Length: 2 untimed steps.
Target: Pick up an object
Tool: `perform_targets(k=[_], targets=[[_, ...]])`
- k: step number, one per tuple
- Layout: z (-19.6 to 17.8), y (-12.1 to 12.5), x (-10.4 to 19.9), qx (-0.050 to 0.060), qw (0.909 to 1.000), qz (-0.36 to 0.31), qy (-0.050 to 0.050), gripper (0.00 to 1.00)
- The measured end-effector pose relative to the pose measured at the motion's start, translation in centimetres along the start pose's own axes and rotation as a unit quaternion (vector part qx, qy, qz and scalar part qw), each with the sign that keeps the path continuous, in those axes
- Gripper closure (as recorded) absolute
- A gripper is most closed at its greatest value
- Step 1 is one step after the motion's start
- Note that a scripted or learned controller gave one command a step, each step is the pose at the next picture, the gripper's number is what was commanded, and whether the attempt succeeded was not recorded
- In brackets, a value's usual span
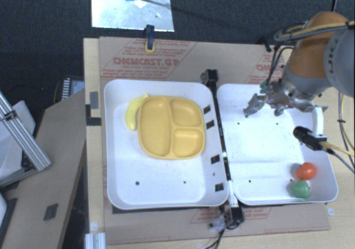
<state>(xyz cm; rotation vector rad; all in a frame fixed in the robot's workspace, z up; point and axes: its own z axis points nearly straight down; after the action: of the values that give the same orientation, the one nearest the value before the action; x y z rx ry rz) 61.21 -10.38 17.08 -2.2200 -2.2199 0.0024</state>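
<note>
Your gripper (265, 104) hangs over the right bin's (260, 187) far edge, fingers spread, holding nothing; the tomato (305, 171) sits well apart.

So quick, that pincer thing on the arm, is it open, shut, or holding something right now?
Pincer: open, holding nothing, above the back of the right bin, apart from the orange ball and green ball.

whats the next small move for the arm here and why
Probably swing the gripper toward the near right corner of the right bin and lower it there. It hangs over the bin's far edge with nothing between its fingers, while the orange ball and green ball sit together in that corner.
</note>
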Motion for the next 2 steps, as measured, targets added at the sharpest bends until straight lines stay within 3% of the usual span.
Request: perform_targets(k=[1,2], targets=[[4.8,0.9,0.0,0.0,1.0,0.0,0.0,0.0],[3.4,1.1,0.0,-0.003,1.0,0.001,-0.001,1.0]])
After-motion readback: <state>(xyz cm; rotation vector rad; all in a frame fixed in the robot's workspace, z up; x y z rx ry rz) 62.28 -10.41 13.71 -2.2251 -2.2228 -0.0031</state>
